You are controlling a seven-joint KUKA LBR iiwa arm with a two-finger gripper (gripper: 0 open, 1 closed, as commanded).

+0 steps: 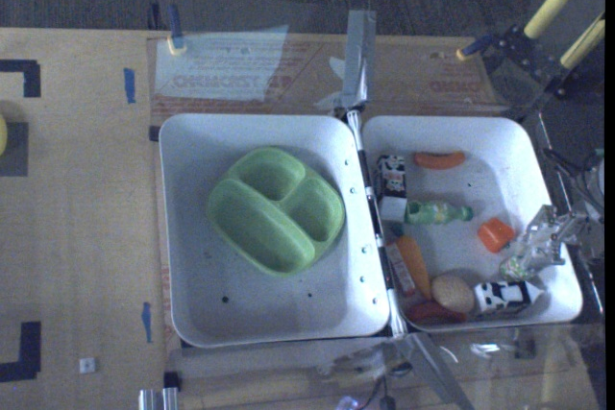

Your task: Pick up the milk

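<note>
Milk in the right-hand bin, gripper just above it

You have two cow-spotted cartons in the right bin [538, 144]. One cow-spotted carton [506, 296] lies on its side in the bin's lower right corner, touching a tan roll [452, 292] on its left. The second cow-spotted carton [391, 176] stands against the bin's left wall, toward the upper left. The gripper [540, 245] sits at the bin's right edge, just above the lying carton. You cannot tell whether it is spread or closed, and nothing shows held in it. An orange cup [495, 233] sits just left of the gripper. Further left lie a green bottle [437, 212], a carrot [413, 261] and, near the top, a sausage [439, 159]. The left bin [183, 245] holds a green divided plate [277, 208].
</note>
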